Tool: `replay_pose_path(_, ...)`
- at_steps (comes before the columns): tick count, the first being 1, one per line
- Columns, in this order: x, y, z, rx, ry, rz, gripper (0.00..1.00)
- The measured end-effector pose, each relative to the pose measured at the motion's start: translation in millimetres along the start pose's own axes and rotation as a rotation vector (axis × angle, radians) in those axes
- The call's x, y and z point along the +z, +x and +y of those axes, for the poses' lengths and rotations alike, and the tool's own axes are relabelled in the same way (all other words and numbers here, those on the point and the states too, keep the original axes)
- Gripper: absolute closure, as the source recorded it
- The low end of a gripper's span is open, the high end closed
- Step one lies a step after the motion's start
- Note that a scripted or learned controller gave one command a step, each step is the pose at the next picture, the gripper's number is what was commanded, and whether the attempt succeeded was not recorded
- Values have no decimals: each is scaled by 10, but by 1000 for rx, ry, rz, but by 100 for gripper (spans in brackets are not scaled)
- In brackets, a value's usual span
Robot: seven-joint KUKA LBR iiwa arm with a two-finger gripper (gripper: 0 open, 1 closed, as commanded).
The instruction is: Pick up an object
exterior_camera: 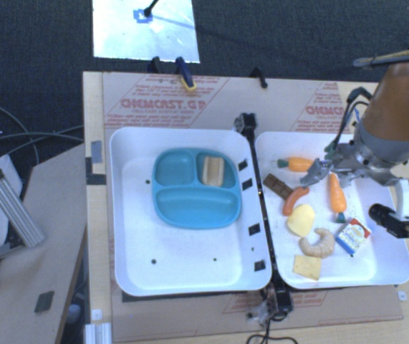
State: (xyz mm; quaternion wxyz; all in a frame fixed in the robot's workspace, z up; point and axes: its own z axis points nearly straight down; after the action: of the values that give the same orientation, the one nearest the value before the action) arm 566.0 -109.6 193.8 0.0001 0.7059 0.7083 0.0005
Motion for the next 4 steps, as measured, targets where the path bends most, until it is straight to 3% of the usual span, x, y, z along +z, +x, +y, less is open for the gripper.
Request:
replay_pose_path(2,1037,14,-69,3,-3,3,0)
replay_pose_path(3,938,3,-80,2,-2,0,100)
replay_pose_path(4,365,34,34,-1,-7,-2,100)
